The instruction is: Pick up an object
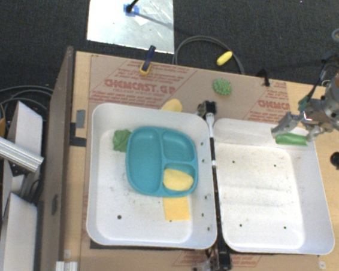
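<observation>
I am hovering my gripper (295, 128) over the far right corner of the right bin (267, 232), at about one o'clock from that bin's middle. The green piece (292, 139) is lying directly beneath, against the bin's far rim, its long axis running nine to three. My fingers are spread to either side of it, released, gripping nothing that I can confirm. I judge the coming move to be a short descent and a closure across the piece's short width. The rim is crowding the twelve o'clock side; open floor is extending toward six. In the left bin (98, 214), at nine o'clock, a teal tray (149, 160) is carrying a yellow lump (178, 180), well apart.
</observation>
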`<state>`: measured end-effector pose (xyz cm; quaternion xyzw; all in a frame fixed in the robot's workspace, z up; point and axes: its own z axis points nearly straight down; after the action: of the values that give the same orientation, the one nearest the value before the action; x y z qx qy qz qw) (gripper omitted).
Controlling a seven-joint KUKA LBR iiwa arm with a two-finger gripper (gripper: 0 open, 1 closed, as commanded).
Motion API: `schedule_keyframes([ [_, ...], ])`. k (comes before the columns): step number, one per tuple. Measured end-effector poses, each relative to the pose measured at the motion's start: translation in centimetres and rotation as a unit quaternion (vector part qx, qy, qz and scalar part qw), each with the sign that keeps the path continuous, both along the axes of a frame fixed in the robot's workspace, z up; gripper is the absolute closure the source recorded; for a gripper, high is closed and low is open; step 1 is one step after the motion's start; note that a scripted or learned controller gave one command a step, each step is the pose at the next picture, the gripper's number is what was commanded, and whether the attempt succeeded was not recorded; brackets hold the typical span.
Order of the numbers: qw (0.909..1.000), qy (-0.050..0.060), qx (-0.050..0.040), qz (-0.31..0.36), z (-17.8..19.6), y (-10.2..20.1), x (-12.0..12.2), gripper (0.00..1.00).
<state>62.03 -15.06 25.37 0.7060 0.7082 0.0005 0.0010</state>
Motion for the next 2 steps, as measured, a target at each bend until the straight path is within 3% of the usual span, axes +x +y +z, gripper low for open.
schedule_keyframes([
  [1, 1.0, -0.002, -0.0001, 0.002, 1.1, 0.0, 0.1, 1.0],
  [2, 1.0, 0.003, 0.0018, 0.003, -2.2, 7.1, -2.3, 1.0],
])
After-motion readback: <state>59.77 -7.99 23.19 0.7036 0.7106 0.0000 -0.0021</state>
